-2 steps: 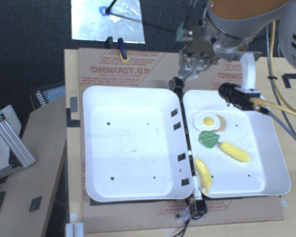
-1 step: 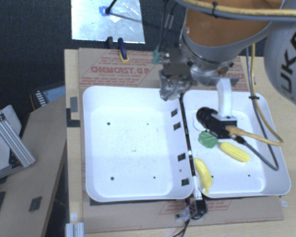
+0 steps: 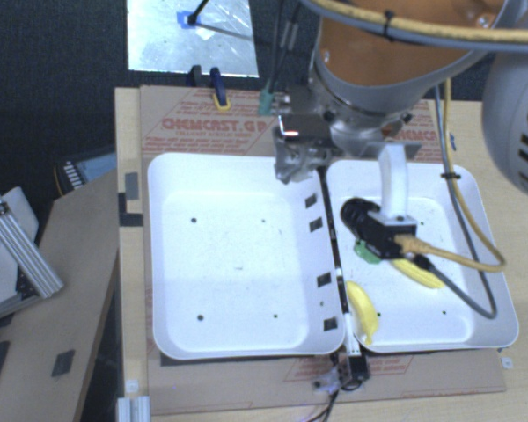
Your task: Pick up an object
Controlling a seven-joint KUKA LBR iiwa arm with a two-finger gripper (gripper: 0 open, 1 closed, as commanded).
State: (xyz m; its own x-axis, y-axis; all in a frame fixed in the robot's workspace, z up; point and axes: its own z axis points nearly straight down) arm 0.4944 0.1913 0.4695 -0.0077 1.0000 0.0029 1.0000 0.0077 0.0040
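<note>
A: Position of gripper (image 3: 289, 167)?

B: Hanging over the back rim, at the seam where left bin (image 3: 238, 271) meets right bin (image 3: 449, 315). Raised above both floors, touching none of the loose pieces.

A: Open or closed?

B: Cannot tell. Tip blurred and in shadow from this slant.

A: Contents of right bin?

B: Three loose pieces logged.
1. Yellow curved piece (image 3: 363, 313), flat on the floor near the front left corner, just beside the dark divider strip (image 3: 333, 255).
2. Second yellow piece (image 3: 422, 275), nearer the middle, lying slantwise, upper end covered by robot fittings.
3. Small green piece (image 3: 366, 253), just left of the second yellow piece, likewise partly covered. Shape not readable.

A: Left bin?

B: White floor with a few small dark dots (image 3: 194, 221), scattered well apart.

A: Gripper relative to candidate pieces?

B: Well apart from all three. Pieces grouped from middle to front of right bin, gripper at the back rim.

A: Under the bins?

B: Brown cardboard sheet (image 3: 202, 123) with red lettering, "CHEMCAST" legible behind left bin. Blue-and-yellow clamp (image 3: 218, 90) at the sheet's back edge.
</note>
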